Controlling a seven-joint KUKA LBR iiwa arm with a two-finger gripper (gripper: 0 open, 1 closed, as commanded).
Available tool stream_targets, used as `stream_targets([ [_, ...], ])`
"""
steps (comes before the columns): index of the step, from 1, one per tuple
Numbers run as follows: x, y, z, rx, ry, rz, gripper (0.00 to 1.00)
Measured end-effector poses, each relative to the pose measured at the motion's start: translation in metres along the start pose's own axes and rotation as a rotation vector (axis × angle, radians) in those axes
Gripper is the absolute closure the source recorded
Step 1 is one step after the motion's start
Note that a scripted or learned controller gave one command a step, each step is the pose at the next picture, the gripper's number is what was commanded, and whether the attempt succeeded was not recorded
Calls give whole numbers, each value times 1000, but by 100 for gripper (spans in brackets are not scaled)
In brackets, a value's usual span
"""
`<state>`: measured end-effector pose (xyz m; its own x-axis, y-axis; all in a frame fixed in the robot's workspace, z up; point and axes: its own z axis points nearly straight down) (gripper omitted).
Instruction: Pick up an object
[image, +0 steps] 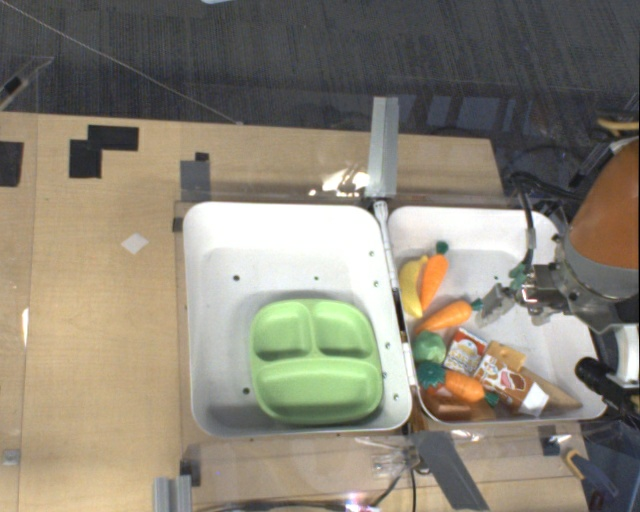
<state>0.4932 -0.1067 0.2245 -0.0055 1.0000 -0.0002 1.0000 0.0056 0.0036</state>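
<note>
The right bin (480, 235) holds a heap of toy food along its left and front sides. An upright carrot (431, 277) leans by a yellow piece (409, 283). A second carrot (446, 316) lies below them, with a green broccoli-like piece (429, 350) under it. A printed box (468, 355), a brown carton (520, 385) and a small orange piece (462, 385) lie near the front wall. My gripper (500, 296) hangs over the bin's middle, just right of the second carrot, and nothing visible is in it.
The left bin (220, 250) bears a green divided plate (315, 360) in its front half. A metal post (383, 150) stands at the back between the bins. The arm's orange band (610, 215) and cables crowd the right edge.
</note>
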Motion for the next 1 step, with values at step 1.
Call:
stream_targets([
  [1,10,24,127,-3,-1,-15,0],
])
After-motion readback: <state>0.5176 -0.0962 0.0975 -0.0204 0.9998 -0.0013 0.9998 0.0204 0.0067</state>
